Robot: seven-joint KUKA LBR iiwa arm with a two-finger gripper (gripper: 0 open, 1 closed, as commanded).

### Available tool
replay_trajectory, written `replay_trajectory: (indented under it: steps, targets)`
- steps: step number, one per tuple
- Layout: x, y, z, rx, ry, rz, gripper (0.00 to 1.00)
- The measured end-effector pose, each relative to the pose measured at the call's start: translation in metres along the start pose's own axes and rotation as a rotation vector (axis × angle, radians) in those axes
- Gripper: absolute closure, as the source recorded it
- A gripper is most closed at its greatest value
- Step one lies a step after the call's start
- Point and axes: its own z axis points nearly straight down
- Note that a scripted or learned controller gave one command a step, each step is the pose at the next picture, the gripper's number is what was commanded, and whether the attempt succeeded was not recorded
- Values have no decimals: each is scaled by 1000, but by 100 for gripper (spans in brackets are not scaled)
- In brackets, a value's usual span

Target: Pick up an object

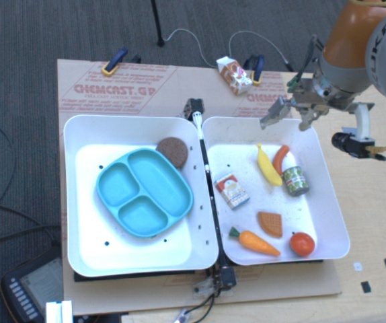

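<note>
My gripper (291, 118) hangs open above the far edge of the right bin (327, 180), with nothing between its fingers. Below it in that bin lie a yellow banana (268, 165), a red sausage (281, 157) and a green-labelled can (294, 180). Further forward are a small red and white carton (233, 190), an orange waffle piece (270, 223), a carrot (253, 241) and a red tomato (302, 243).
The left bin (79, 200) holds a blue divided plate (144, 191) and a brown round cookie (173, 151). A small packet (234, 75) and clamps (114, 61) lie on the board behind the bins.
</note>
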Motion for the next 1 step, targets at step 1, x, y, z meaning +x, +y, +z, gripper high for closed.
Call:
replay_trajectory:
  steps: [1]
  targets:
    - [3, -23, 136, 3, 1, 0, 0]
